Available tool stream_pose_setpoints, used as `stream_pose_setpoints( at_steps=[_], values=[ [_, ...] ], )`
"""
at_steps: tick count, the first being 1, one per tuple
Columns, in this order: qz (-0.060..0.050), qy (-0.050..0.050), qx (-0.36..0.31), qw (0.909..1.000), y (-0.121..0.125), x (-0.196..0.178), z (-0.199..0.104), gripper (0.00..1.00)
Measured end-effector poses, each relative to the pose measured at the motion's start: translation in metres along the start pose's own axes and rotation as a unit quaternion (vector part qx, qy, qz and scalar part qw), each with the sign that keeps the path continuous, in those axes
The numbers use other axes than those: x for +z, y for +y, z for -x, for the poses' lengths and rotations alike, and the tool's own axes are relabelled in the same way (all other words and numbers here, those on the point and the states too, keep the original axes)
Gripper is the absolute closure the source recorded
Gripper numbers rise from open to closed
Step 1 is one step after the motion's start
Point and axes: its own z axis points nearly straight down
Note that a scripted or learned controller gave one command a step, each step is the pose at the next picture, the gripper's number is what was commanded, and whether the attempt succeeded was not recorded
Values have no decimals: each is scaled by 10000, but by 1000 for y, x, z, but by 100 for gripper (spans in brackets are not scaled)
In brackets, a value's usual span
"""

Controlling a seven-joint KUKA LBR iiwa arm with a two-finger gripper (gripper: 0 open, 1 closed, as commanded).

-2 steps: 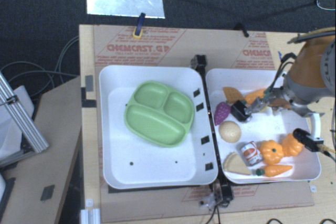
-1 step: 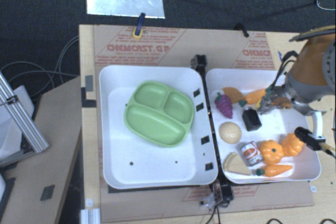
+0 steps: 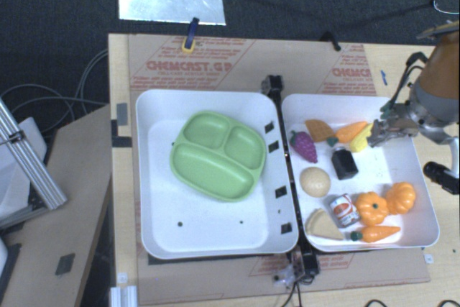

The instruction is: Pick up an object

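Over the right bin's [image 3: 428,226] far side the gripper [image 3: 379,134] hovered, grip state unreadable, beside the yellow item [image 3: 361,141] and carrot [image 3: 351,131]; approach step, next needing descent onto one.

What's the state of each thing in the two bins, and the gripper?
Green divided plastic plate: flat in the left white bin, nothing on it.
Purple toy grapes: lying in the right white bin.
Black block: lying loose.
Beige egg: resting.
Small red-labelled can: tipped on its side.
Two orange toy pumpkins: side by side, touching.
Orange toy carrot: lying flat.
Gripper: low by the yellow toy.
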Motion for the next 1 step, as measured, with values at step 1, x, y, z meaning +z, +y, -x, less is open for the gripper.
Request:
stream_pose_setpoints(
  at_steps=[1],
  values=[
    [1,1,-9,10000,2,-53,0,100]
  ],
)
